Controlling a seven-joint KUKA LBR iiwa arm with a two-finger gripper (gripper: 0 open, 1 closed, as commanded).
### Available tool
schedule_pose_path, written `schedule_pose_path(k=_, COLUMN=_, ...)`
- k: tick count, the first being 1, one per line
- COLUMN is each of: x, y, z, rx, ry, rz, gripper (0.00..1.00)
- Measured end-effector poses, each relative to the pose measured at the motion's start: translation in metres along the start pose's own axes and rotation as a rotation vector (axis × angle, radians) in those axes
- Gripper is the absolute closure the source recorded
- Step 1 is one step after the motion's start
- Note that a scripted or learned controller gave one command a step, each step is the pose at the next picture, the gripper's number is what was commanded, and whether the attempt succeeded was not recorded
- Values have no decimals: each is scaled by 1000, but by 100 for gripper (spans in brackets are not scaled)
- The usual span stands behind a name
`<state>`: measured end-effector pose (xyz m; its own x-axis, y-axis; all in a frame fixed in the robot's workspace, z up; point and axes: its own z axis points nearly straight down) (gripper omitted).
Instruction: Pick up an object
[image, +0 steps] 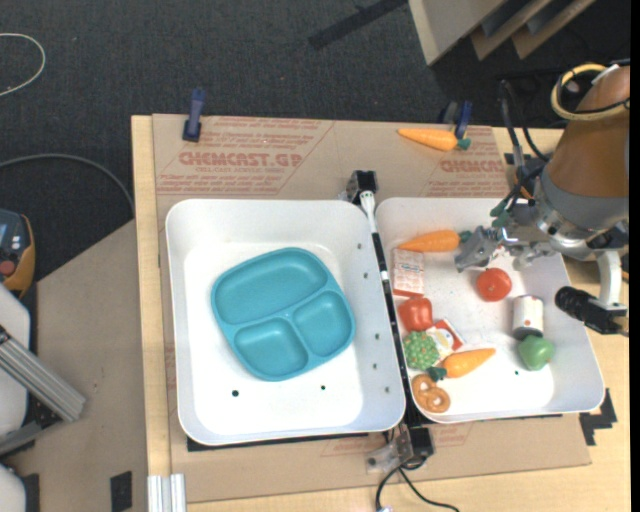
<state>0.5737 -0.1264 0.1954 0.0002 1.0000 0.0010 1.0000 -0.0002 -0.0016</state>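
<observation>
Pick not yet made: gripper low in right bin, grip state unclear; tomato just beside it, unlifted

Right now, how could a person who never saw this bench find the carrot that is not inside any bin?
Find the right white bin, the one full of toy food. Look beyond its far edge, on the brown board near the blue clamp. The orange carrot lies there alone; the two other carrots lie inside the bin among other items.
</observation>
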Motion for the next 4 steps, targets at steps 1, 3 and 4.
schedule_pose_path(k=1, x=-69, y=-7, z=82, rx=4, ry=-1, rz=5, gripper=0)
schedule_pose_path(k=3, x=-76, y=33, z=99, rx=-9, ry=-4, rz=-1, gripper=100)
schedule_pose_path(k=4, x=-100, y=24, z=-99, rx=-20, ry=-10, rz=0, gripper=100)
